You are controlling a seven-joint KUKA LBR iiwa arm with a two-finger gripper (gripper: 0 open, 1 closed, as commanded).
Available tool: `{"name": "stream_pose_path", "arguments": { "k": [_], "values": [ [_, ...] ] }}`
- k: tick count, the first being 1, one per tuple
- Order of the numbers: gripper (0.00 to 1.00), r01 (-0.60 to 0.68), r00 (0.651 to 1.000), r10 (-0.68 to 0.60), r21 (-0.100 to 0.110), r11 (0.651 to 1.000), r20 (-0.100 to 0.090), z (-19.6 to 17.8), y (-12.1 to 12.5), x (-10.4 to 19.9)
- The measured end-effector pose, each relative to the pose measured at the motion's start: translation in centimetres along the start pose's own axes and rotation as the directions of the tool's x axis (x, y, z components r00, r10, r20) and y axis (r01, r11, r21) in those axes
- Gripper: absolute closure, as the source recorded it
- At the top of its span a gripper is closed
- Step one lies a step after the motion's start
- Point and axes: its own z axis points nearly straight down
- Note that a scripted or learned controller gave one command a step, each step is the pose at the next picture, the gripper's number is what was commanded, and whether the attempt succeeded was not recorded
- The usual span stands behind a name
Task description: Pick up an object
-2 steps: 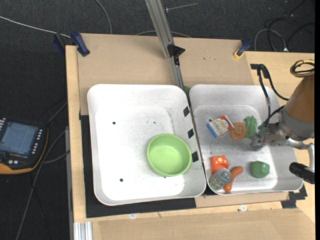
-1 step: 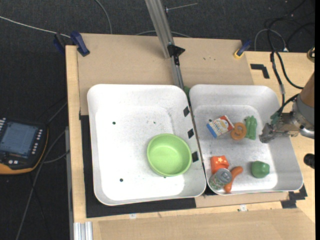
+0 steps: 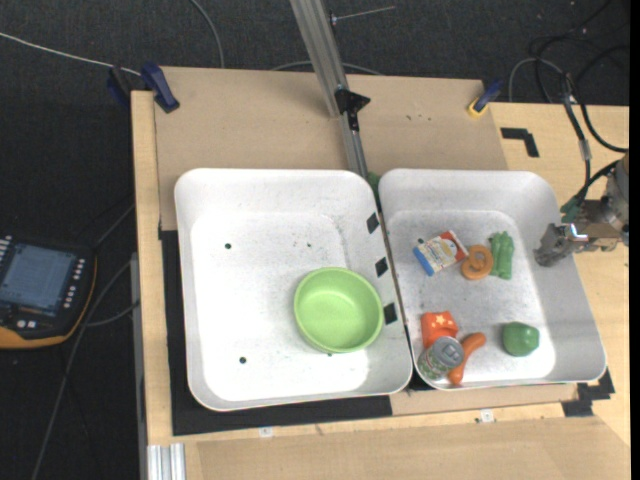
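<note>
in the camera view the gripper (image 3: pixel 553 245) sits over the right edge of the right bin (image 3: pixel 560 358), and whether it is released or clenched i cannot tell. the likeliest pick looks like the green toy (image 3: pixel 501 255) just left of it, touching an orange ring (image 3: pixel 477 263). it seems light, stiff and a bit slick; its long axis runs top to bottom of the view, so pinch across its narrow middle.
</note>
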Motion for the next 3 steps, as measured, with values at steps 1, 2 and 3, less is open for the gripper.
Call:
{"name": "stream_pose_path", "arguments": {
  "k": [1,2,3],
  "values": [
    [1.0,0.0,1.0,0.0,0.001,1.0,0.0,-3.0,0.1,0.0],
    [1.0,0.004,1.0,-0.004,0.005,1.0,-0.002,-1.8,1.7,4.9],
    [1.0,0.004,1.0,-0.004,0.004,1.0,-0.002,-1.0,3.0,10.0]
  ]
}}
